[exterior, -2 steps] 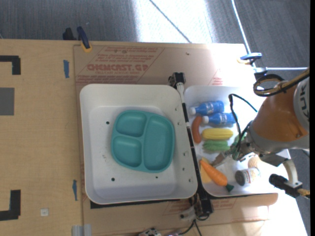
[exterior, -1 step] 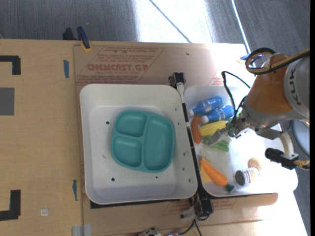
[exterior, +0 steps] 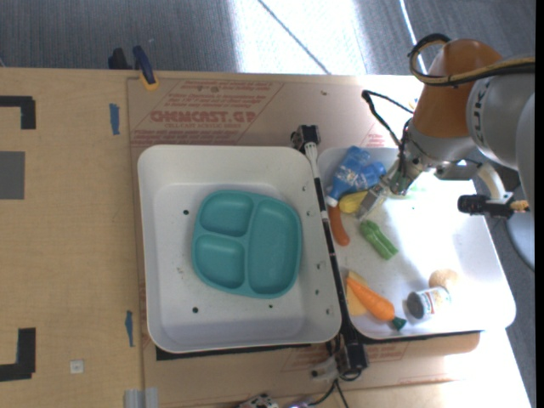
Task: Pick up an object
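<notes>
My gripper hangs low over the back left part of the right bin, reaching in from the right. It sits just right of a small yellow piece and below a crumpled blue bag. A green stick-shaped toy lies just in front of it, and a red-orange sausage shape rests against the bin's left wall. I see nothing lifted from the bin.
Near the right bin's front lie a carrot, a small jar on its side and a tan ball. The left bin holds a teal divided plate. Cables run along the arm's wrist.
</notes>
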Tool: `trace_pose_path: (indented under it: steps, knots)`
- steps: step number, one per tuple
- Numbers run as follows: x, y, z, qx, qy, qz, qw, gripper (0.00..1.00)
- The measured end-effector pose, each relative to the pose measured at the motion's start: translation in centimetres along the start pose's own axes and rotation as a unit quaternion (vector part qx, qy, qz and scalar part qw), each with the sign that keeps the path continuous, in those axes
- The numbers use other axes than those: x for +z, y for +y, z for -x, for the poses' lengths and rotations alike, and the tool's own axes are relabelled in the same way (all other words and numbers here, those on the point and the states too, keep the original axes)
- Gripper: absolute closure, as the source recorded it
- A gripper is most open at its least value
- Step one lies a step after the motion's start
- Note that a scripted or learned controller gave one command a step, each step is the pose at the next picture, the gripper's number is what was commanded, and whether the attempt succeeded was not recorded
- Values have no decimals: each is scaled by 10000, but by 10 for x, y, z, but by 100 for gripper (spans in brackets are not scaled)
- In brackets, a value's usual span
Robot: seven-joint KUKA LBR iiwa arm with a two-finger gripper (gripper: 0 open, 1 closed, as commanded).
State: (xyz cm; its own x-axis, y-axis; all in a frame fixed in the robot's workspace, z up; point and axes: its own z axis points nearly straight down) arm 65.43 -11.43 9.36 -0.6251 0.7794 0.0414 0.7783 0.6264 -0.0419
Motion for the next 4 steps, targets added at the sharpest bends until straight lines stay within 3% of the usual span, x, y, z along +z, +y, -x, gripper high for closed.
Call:
trace_pose_path:
  steps: [1, 2, 3, 4]
  knots:
    - [9, 2, -17, 2190, -139, 212, 9754, 0]
    - [13, -62, -70, 3293, -132, 276, 9437, 0]
    - [2, -62, -68, 3299, -148, 293, 9434, 100]
    - [-103, -77, -123, 4423, -96, 283, 8964, 100]
